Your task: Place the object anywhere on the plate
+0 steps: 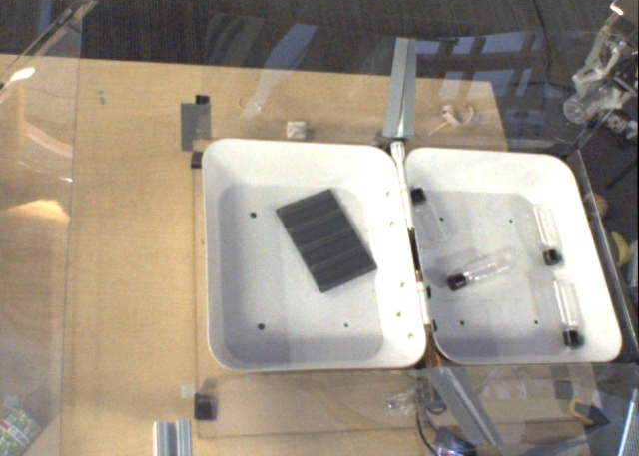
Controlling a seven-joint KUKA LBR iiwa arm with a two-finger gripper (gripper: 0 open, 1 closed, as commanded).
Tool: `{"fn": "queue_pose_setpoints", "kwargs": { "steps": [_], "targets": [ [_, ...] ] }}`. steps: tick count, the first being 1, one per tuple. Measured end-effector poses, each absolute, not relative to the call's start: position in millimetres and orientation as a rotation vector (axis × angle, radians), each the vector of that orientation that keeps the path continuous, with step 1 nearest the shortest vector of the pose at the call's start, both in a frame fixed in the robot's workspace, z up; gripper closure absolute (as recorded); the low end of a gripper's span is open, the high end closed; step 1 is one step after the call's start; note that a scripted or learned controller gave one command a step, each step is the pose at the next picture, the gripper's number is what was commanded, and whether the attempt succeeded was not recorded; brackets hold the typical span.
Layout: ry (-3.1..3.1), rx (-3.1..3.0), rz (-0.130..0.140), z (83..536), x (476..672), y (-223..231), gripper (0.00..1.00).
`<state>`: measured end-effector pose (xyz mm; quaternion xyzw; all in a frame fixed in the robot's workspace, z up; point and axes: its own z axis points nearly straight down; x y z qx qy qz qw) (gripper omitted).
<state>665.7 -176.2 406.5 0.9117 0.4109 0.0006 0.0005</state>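
A dark grey ribbed plate (325,239) lies flat and slightly turned in the middle of the left bin (230,334). In the right bin (589,344) lie several clear tubes with black caps. One tube (481,269) rests near the bin's middle. A second tube (546,232) and a third (566,312) lie along the right wall. Another tube (426,213) lies by the left wall. My gripper (599,85) hangs at the far upper right, outside and beyond the right bin, away from all the tubes and carrying nothing I can see.
A metal bar (401,90) runs back from the seam between the bins. Small black blocks (198,125) stand on the wooden bench around the left bin. A clear panel edges the bench on the left.
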Motion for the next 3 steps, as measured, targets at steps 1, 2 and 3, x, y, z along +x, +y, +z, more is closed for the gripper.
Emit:
{"fn": "queue_pose_setpoints", "kwargs": {
  "steps": [1,2,3],
  "targets": [
    [1.22,2.894,0.001,406,664.6,-197,1.0],
    [1.179,2.912,0.0,415,661.6,-194,1.0],
    [0.762,3.048,-0.001,396,664.8,-196,1.0]
  ]
}}
